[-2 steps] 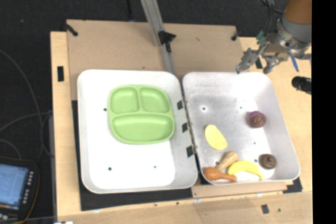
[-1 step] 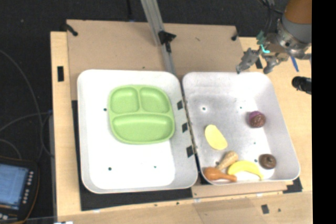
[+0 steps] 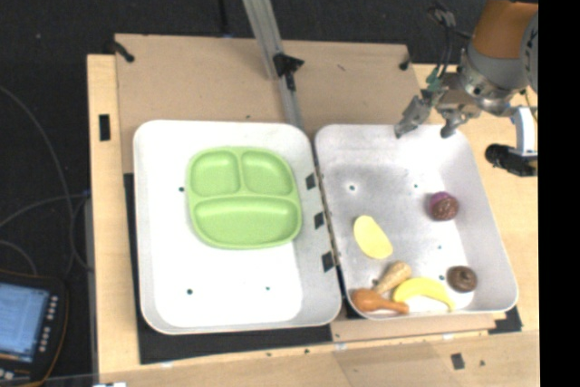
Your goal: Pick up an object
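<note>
Writing: we see none we can read.
Arm: we see it reaching in from the right, over the right bin [image 3: 471,168].
Jaws: the gripper [image 3: 424,124] is spread apart, grasping nothing.

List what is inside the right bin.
The right bin holds a purple ball, a yellow disc, a brown donut, a banana, a carrot and a tan piece, whose underside is hidden.
</note>
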Motion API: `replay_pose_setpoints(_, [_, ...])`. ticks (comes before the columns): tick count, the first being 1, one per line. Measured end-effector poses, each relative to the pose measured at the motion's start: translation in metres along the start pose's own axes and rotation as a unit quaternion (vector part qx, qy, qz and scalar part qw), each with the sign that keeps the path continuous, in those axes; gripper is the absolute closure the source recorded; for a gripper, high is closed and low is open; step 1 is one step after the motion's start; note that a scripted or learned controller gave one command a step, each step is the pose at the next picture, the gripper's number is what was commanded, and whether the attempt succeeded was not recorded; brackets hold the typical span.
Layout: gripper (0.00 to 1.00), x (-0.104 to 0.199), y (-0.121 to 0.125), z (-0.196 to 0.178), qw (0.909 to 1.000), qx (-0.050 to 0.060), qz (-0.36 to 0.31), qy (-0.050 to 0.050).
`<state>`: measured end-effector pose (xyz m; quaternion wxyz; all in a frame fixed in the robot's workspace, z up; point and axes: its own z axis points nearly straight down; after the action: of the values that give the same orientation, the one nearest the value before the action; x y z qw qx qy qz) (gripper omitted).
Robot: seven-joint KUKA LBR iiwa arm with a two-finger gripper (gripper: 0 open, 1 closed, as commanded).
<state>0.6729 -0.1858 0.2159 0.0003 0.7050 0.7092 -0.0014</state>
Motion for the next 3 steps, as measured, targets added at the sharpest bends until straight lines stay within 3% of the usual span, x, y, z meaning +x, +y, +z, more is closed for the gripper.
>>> replay_pose_setpoints(2, [0.0, 0.006, -0.004, 0.112, 1.0, 0.001, 0.0, 0.0])
replay_pose_setpoints(3, [1.0, 0.005, -0.001, 0.096, 1.0, -0.003, -0.001, -0.001])
